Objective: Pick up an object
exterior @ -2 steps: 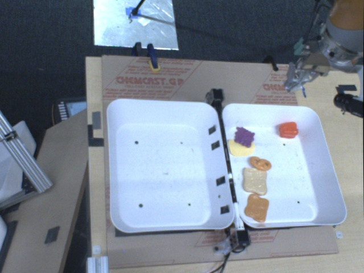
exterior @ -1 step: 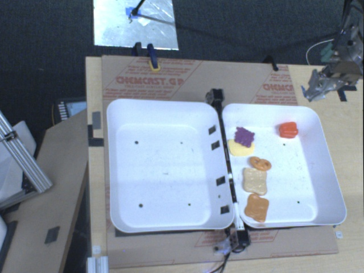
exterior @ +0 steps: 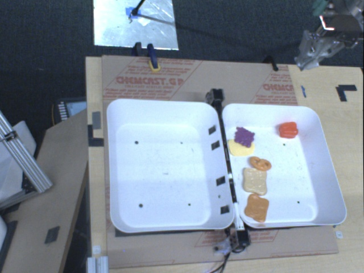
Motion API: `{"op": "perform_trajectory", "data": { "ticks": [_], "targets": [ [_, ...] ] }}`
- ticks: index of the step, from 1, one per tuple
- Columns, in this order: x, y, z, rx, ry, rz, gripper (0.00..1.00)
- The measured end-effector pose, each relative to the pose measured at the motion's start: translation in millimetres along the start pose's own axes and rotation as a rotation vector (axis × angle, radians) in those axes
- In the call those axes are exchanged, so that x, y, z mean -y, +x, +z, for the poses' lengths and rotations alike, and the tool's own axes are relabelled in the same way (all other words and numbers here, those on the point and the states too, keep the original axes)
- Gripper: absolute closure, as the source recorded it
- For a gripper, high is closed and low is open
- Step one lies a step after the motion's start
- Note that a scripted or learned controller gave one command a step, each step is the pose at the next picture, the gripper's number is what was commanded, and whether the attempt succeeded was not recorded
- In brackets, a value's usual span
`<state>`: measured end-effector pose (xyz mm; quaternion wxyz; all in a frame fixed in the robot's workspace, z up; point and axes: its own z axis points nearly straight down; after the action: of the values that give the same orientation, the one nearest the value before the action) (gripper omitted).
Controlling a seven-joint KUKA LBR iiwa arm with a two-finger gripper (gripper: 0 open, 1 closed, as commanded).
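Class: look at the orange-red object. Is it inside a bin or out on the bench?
Inside. The orange-red object lies on the floor of the right bin, near its far right corner, apart from the other items.

The arm's grey end is seen at the top right corner of the camera view, raised and held well apart from the desk surface, with the pincer angled down and to the left, its state being too blurred to be told.
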<state>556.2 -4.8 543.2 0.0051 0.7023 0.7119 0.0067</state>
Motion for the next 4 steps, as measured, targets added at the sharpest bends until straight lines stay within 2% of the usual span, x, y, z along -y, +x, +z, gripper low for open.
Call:
{"op": "perform_trajectory", "data": {
  "ticks": [1,2,3,4],
  "targets": [
    [-7.0,94.8,8.5,-0.001,0.014,0.0,1.0],
    [23.2,159.5,8.2,-0.001,0.016,0.001,1.0],
    [7.5,240.6,9.2,-0.001,0.015,0.002,1.0],
    [6.9,236.0,-2.9,0.0,0.012,0.007,1.0]
  ]
}}
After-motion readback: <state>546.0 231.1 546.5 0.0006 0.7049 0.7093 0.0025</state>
